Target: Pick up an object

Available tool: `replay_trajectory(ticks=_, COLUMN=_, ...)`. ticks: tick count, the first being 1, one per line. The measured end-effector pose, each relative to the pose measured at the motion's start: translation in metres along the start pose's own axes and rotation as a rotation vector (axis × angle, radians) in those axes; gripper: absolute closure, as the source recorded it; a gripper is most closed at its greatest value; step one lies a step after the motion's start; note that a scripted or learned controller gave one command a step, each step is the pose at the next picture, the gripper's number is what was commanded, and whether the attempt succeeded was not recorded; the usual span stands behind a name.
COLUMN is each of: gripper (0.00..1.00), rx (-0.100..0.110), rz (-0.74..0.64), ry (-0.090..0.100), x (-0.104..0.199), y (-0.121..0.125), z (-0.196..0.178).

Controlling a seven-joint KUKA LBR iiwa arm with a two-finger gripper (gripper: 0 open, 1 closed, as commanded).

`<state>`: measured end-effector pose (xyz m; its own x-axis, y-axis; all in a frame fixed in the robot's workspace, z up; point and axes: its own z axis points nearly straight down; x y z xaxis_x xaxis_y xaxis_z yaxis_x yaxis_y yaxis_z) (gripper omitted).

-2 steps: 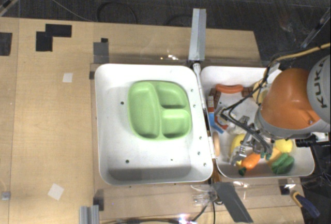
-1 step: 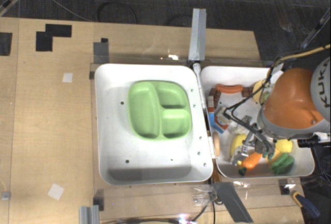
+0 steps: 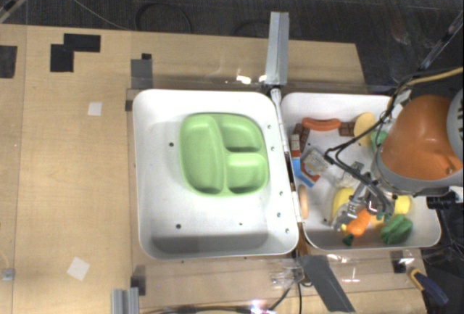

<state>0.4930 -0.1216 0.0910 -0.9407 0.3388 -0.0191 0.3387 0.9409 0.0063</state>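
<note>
The right bin (image 3: 319, 238) holds several small toy foods: a red-brown sausage (image 3: 320, 124), a yellow piece (image 3: 365, 123), a yellow banana-like piece (image 3: 341, 200), an orange carrot-like piece (image 3: 356, 225) and a green piece (image 3: 395, 230). A clear wrapper with a blue patch (image 3: 313, 164) lies near the bin's left wall. My gripper (image 3: 360, 205) hangs low over the front of this bin, right above the yellow and orange pieces. The arm's orange band (image 3: 423, 138) covers the bin's right side.
The left bin (image 3: 156, 233) carries a green divided tray (image 3: 222, 153) in its middle. A metal post (image 3: 276, 48) stands behind the divide between the bins. A pale peg-like item (image 3: 302, 201) lies along the right bin's left wall. Black cables run across the arm.
</note>
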Motion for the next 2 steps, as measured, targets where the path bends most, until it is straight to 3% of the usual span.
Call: replay_trajectory(ticks=2, gripper=0.0, rx=0.005, rz=0.005, ry=-0.005, x=0.008, y=0.022, z=0.0)
